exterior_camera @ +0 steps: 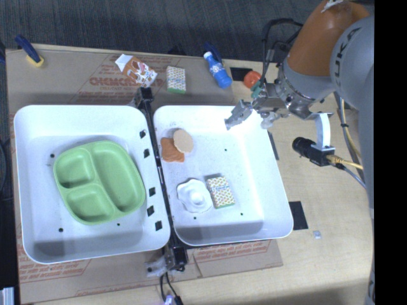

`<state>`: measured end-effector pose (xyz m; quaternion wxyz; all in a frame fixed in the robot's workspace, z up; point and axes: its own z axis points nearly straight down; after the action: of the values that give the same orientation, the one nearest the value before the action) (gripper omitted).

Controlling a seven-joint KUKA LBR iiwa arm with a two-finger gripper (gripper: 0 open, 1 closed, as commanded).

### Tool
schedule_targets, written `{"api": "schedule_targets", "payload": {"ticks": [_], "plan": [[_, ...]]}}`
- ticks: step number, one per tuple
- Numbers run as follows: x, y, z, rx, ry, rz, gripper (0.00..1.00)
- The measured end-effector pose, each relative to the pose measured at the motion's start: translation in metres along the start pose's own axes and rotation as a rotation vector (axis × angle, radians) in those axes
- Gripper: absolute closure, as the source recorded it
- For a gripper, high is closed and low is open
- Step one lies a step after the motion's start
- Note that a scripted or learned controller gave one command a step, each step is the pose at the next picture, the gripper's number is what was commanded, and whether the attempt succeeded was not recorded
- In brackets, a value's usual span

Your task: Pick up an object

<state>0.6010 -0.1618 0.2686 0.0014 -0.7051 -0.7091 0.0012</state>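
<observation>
Arm: the grey arm point(331, 43) with its orange band is reaching in from the right, and its jaws point(251, 114) are hanging over the far right corner of the right bin point(273, 196).
Jaws: they are carrying nothing between them; whether they are standing open or closed I cannot tell, as the tips are blurring into the white bin wall.
Candidates in the right bin: a tan round piece point(183, 140) is lying on an orange-brown piece point(170, 151) near the left wall; a white cup-like object point(194, 196) and a patterned packet point(220, 191) are sitting just beside each other toward the near side.
Position of jaws to objects: all four pieces are lying well apart from the jaws, down and to the left.
Left bin: the left bin point(32, 170) is holding a green divided tray point(98, 181), probably too wide and flat for an easy pinch.
On the table behind the bins: a blue bottle point(218, 70), a small box point(176, 79) and a snack wrapper point(135, 70) are lying outside the bins, likely spares out of play.
Stage: judging by the gap, the pick is not yet beginning; the arm is needing to travel and descend first.
</observation>
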Motion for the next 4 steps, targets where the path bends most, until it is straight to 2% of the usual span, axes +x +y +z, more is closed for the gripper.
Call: {"api": "schedule_targets", "payload": {"ticks": [1, 2, 3, 4], "plan": [[0.004, -0.013, 0.178, 0.001, 0.0, 0.0, 0.0], [0.005, -0.095, 0.178, 0.002, 0.001, -0.001, 0.0], [0.006, -0.094, 0.167, 0.002, 0.0, -0.007, 1.0], [0.055, -0.111, 0.071, -0.003, 0.001, -0.001, 1.0]]}}
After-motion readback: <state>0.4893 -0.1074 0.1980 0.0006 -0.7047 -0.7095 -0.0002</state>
